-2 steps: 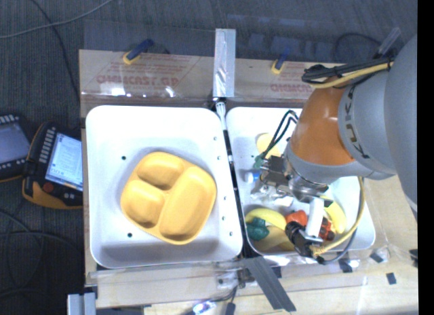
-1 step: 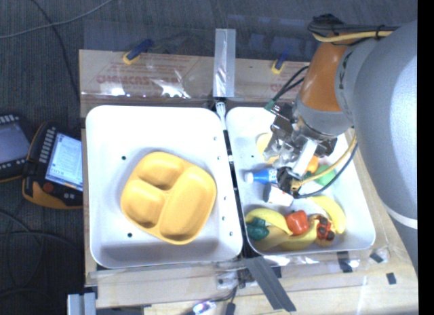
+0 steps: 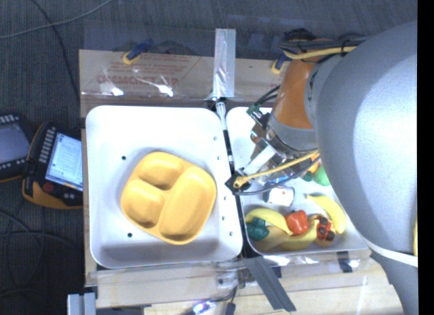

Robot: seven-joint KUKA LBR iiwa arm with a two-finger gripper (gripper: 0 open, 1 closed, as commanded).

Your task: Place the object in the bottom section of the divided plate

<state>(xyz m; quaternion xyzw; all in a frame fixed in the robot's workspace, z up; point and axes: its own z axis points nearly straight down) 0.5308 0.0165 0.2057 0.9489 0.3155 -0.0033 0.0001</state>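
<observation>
Dark carpet surrounded the bench (image 3: 102, 62), which carried two white bins side by side. Left bin (image 3: 108, 239) held the yellow divided plate (image 3: 169, 197), all its sections bare. Right bin (image 3: 237, 130) held toy food: a banana (image 3: 293, 240), a red pepper (image 3: 296, 221), a green piece (image 3: 257, 228). Gripper (image 3: 261, 171) sat low in the right bin, just above the toy pile and right of the plate; its grip state could not be told, and nothing was visibly held.
</observation>
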